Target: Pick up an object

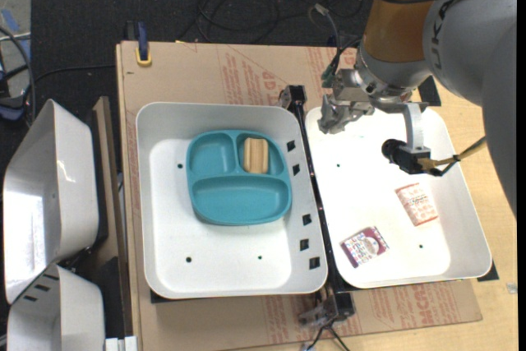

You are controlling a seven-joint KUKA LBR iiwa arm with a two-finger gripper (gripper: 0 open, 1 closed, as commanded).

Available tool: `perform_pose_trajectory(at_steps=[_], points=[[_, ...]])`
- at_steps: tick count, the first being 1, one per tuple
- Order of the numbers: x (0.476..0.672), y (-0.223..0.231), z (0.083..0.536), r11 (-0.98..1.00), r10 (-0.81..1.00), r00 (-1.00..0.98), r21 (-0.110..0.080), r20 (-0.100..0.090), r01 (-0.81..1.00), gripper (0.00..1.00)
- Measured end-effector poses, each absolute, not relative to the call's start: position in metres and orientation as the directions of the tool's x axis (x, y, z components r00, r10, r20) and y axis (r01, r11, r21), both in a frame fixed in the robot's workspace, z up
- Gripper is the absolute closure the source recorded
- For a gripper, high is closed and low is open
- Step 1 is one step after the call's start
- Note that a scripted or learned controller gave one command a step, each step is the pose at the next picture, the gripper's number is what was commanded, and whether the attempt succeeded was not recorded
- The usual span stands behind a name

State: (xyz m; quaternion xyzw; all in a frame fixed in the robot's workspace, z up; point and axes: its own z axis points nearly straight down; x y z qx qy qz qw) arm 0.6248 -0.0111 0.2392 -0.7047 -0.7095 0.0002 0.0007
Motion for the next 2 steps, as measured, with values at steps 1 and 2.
perform_pose_trajectory(at_steps=[1,2], points=[[0.601,0.044,0.230,0.008,1.000,-0.008,-0.004,0.001,1.000,1.00],[0.594,0.095,0.222,0.008,1.000,-0.008,-0.002,0.001,1.000,1.00]])
